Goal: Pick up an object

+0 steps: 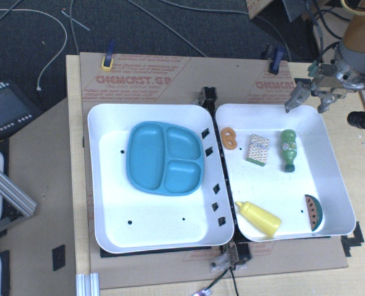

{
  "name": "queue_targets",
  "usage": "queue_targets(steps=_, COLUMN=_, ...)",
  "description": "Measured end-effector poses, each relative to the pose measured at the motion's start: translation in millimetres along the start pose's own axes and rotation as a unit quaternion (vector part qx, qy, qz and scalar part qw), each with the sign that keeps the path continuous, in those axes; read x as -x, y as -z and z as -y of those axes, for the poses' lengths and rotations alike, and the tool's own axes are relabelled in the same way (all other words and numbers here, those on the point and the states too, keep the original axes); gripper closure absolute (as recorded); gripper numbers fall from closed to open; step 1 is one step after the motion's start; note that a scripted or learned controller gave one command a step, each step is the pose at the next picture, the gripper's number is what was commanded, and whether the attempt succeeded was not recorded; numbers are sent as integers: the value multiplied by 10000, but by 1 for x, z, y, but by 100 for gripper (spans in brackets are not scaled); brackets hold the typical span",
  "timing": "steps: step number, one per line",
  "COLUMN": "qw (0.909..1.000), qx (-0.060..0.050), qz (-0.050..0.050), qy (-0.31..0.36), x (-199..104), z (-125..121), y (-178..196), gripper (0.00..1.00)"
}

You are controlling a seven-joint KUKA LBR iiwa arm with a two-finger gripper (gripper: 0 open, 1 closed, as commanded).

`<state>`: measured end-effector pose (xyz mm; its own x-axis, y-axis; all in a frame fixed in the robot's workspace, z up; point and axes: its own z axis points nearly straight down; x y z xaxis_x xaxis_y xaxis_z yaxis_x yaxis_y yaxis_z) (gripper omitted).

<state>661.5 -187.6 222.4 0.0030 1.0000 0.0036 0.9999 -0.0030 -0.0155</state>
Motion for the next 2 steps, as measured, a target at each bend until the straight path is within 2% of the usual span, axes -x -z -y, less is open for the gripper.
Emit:
queue_targets(steps=1, qw=10000, qx=75, qz=16, qy=18, x=-1, z=-3, y=10, gripper=0)
queue_targets(steps=2, qw=10000, qx=47, qz=10, qy=14, x=2, z=1, y=-52, gripper=0)
